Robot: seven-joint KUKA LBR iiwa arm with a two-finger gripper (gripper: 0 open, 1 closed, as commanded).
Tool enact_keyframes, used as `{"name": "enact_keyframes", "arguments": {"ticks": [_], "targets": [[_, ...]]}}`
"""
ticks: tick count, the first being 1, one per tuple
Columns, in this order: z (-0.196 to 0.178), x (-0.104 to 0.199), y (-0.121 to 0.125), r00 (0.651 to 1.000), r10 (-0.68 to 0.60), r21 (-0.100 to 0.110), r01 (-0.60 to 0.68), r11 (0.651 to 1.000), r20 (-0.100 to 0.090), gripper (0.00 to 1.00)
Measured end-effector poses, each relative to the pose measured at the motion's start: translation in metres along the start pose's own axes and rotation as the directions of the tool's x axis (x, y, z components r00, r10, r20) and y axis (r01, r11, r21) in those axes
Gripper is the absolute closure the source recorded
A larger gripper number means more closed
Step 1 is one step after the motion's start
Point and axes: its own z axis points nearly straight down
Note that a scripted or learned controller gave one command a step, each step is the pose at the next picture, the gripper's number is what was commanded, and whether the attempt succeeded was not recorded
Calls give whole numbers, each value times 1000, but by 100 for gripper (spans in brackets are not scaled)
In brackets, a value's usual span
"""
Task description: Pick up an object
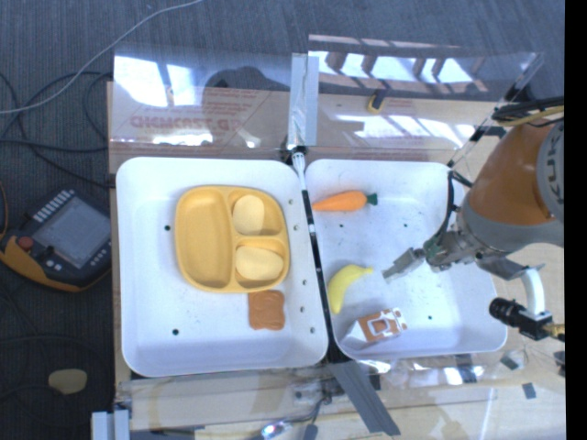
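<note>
In the right bin (413,177) lie an orange carrot (341,202) near the far left corner, a yellow banana (344,282) at the left wall, and a small orange-and-white packet (382,325) by the near wall. My gripper (404,264) reaches in from the right, low over the bin floor, just right of the banana and apart from it. Nothing shows between its fingers. In the left bin (138,246) rests a yellow divided tray (206,241) with two pale round pieces, and a brown cracker-like piece (267,311) lies in front of it.
The grey and orange arm (514,200) covers the right side of the right bin. A clear panel (303,99) stands behind both bins. A pendant (60,241) lies on the floor at the left.
</note>
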Motion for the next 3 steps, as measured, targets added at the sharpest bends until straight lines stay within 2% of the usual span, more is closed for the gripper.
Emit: {"name": "enact_keyframes", "arguments": {"ticks": [1, 2, 3], "targets": [[48, 55, 6, 995, -96, 1, 96, 995, 5, 0], [56, 23, 64, 996, 93, -9, -93, 996, 6, 0], [42, 31, 113, 998, -59, 1, 59, 998, 6, 0]]}}
